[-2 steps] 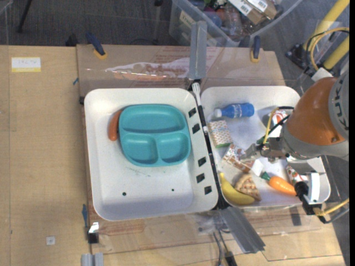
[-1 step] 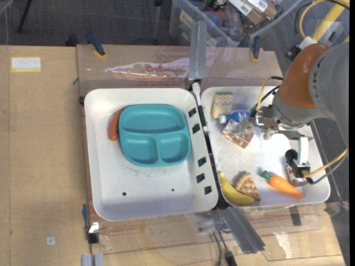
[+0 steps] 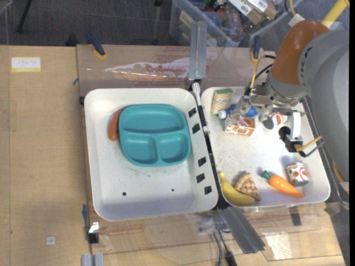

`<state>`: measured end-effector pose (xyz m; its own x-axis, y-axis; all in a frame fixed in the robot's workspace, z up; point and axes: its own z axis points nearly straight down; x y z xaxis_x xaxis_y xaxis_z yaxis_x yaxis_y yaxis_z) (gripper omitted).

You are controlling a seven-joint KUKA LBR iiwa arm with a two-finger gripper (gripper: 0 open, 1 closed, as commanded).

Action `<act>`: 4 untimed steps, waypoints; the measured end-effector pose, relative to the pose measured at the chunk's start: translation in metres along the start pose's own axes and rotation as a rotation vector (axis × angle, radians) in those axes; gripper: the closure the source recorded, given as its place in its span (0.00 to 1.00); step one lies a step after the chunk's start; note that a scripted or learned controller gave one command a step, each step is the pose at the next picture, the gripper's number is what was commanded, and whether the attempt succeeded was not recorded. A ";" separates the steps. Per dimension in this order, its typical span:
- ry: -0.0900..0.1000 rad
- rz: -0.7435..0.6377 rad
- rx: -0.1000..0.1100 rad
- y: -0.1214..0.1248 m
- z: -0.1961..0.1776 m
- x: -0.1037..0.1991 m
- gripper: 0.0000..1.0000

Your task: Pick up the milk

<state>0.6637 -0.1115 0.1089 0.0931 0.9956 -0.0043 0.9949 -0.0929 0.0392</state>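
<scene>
Toward the rear of the right bin (image 3: 319, 195), we find the milk carton (image 3: 241, 126), a small white and orange box lying tipped on the bin floor, just beside the tool (image 3: 250, 105), which hangs over the bin's rear half under the grey arm's orange-banded wrist (image 3: 294, 43). From the tool, we judge the carton to lie slightly toward the camera and toward the left bin (image 3: 91, 148), so close that the two overlap in this slanted view; whether they touch we cannot tell. We also cannot tell how far the tool stands open, nor whether it has hold of anything, since its tip is lost among blue and grey parts. The carton's long axis appears to run roughly across the bin, left to right. Other items sit apart from it: a speckled packet (image 3: 222, 100) near the divider, a banana (image 3: 233, 192), a carrot (image 3: 284, 184) and a small red and white container (image 3: 297, 172) along the front. A teal divided plate (image 3: 153, 134) occupies the left bin.
</scene>
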 end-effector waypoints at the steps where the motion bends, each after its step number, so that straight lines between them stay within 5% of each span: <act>1: -0.004 0.001 -0.003 -0.005 0.000 0.008 0.00; 3: -0.002 0.032 -0.003 -0.005 0.000 0.010 0.00; 4: 0.003 0.015 0.020 0.010 0.001 0.008 0.00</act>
<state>0.6746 -0.1040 0.1080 0.1079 0.9942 -0.0011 0.9940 -0.1079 0.0194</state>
